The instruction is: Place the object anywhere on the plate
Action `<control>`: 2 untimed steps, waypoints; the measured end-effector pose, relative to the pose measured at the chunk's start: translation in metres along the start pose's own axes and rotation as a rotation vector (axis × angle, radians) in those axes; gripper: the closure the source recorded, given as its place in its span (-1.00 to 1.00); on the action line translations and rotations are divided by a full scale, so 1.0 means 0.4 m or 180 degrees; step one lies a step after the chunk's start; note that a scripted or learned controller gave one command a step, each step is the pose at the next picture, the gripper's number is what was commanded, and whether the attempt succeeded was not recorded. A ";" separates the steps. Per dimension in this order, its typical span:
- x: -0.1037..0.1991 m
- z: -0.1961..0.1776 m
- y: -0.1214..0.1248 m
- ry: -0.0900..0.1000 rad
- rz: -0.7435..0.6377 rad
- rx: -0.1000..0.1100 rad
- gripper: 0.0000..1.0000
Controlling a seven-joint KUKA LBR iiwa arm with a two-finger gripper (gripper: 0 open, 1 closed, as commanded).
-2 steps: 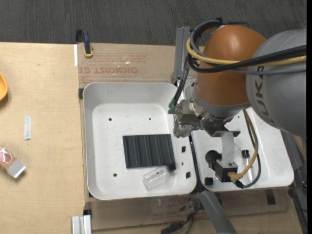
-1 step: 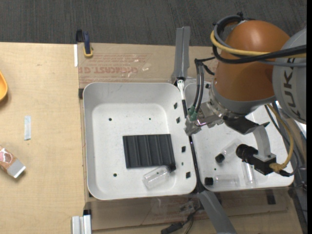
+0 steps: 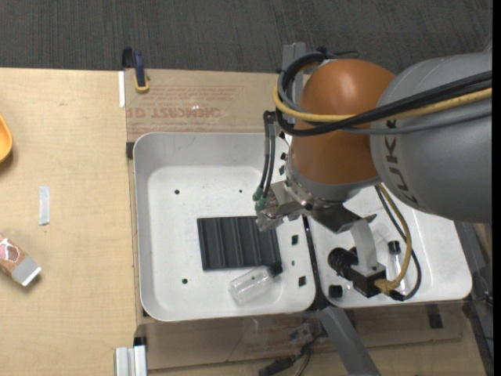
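My pincer (image 3: 270, 210) hangs over the left bin (image 3: 156, 210), above the black ribbed plate (image 3: 235, 243); I cannot tell its state. The clear object (image 3: 252, 285) lies just off the plate's front edge, so placing remains.

Ridged mat (image 3: 235, 241) in left bin (image 3: 156, 210), clear cup (image 3: 252, 285) just before it, touching.

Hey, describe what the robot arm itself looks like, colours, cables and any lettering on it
The thick grey metal arm carries a rounded glossy orange band above its wrist. Black and yellow cables loop across the band, and more cabling hangs by the black fittings lower down. Part of dark lettering shows on the grey shell. The pincer looks like small grey metal hardware.
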State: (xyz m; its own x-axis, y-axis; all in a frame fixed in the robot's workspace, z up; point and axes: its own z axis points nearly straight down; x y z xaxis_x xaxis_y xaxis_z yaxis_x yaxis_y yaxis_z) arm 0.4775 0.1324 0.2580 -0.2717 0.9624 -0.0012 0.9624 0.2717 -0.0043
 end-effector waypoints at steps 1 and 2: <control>0.012 -0.029 0.004 -0.0002 -0.1387 -0.0009 1.00; 0.081 -0.010 0.024 -0.0002 -0.2553 -0.0008 1.00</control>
State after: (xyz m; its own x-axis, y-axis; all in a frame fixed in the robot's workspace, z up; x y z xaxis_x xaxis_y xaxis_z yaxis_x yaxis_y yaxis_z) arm 0.4780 0.1661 0.2621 -0.8806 0.4739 0.0008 0.4739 0.8806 -0.0017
